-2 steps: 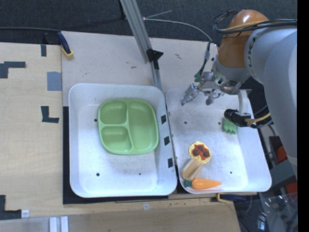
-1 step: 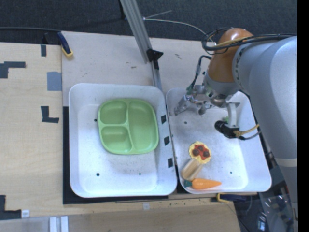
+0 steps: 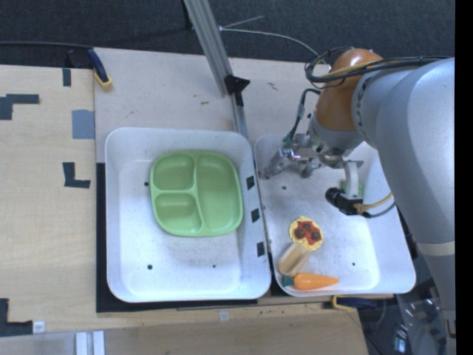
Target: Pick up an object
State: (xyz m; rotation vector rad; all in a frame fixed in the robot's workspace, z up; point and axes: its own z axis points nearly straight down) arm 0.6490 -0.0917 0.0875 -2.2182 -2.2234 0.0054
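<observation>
— While the arm (image 3: 399, 124) reaches in from the right, where does its gripper (image 3: 284, 163) sit?

— Low over the upper left part of the right bin (image 3: 384, 268), close to the wall shared with the left bin (image 3: 126, 265). The orange band (image 3: 341, 95) shows just above the wrist.

— What are the jaws doing?

— I cannot tell whether they are open or closed; the metal parts blur together from above. Nothing shows between them.

— And the things to pick from?

— Three lie together near the front of the right bin, well apart from the gripper. A small round toy pizza (image 3: 306, 232) with red topping sits uppermost. Just below it, touching, lies a tan hot-dog bun (image 3: 293, 258), tilted. An orange carrot (image 3: 315, 280) rests against the bin's front edge, just beneath the bun.

— The left bin?

— It holds a green divided plate (image 3: 196, 193) with three compartments, lying flat toward the back.

— Anything on the tabletop (image 3: 44, 198) itself?

— Grey tape marks on the left, and a metal pole (image 3: 211, 39) slanting across the back.
</observation>
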